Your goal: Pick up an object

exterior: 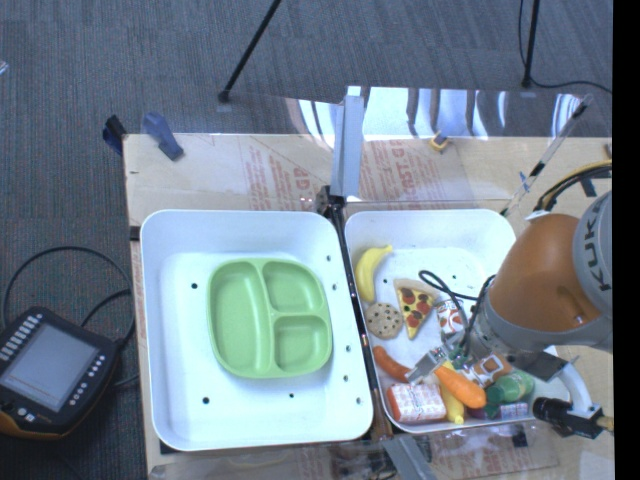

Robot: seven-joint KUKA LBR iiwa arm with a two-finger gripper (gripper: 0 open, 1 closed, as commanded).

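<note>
A grey carpeted floor surrounds the bench point(230, 173), whose brown top carries two shallow white bins side by side. A handheld control pendant point(50, 368) lies on the floor off the bench's left edge.

Camera view: The left bin point(160, 268) holds a green divided tray point(270, 316) near its centre. The right bin point(470, 230) holds the toy food items. A banana point(370, 268) lies near the bin's left wall, a cookie point(383, 319) just below it, and a pizza slice point(413, 305) beside the cookie. Along the front edge lie a red sausage point(391, 364), a carrot point(460, 386) and a pink-striped packet point(415, 402). The arm point(545, 283) enters from the right, its orange band over the bin's right half. The gripper point(447, 353) sits low among the items near the front edge, just above the carrot. Whether it is apart or closed cannot be determined.
</note>
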